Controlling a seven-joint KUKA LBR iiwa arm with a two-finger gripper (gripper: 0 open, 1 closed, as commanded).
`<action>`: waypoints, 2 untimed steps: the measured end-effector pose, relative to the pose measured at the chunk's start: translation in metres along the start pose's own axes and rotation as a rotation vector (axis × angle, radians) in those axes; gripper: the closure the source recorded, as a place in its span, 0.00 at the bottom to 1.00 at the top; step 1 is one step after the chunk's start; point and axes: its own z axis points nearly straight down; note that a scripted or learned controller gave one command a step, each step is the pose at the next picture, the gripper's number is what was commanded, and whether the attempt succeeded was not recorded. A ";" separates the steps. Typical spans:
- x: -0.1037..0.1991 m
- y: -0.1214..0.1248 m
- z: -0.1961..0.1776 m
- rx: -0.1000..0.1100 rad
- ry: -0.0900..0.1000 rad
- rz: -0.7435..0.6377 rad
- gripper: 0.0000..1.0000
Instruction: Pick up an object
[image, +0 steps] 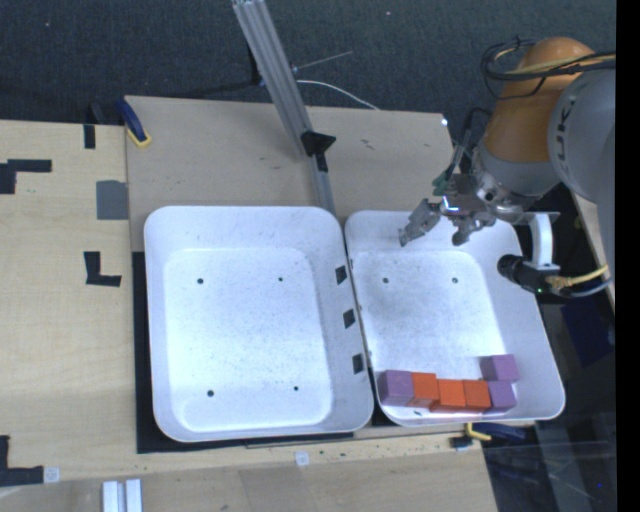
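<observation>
Several small blocks lie in a row along the near edge of the right bin (520, 300): a purple block (398, 386) at the left, orange blocks (450, 392) in the middle, and purple blocks (500, 380) stacked at the right. My gripper (438, 230) hangs over the far edge of that bin, well away from the blocks. Its two fingers (413, 232) are spread apart with nothing between them.
The left bin (160, 300) sits beside the right one, joined by black clips. A grey metal pole (285, 90) slants across the far bench. A black cable fitting (525, 272) sticks out near the right bin's right rim.
</observation>
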 end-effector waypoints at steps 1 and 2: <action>0.042 -0.046 0.029 0.006 0.001 0.000 0.00; 0.111 -0.117 0.028 0.005 0.002 -0.004 0.00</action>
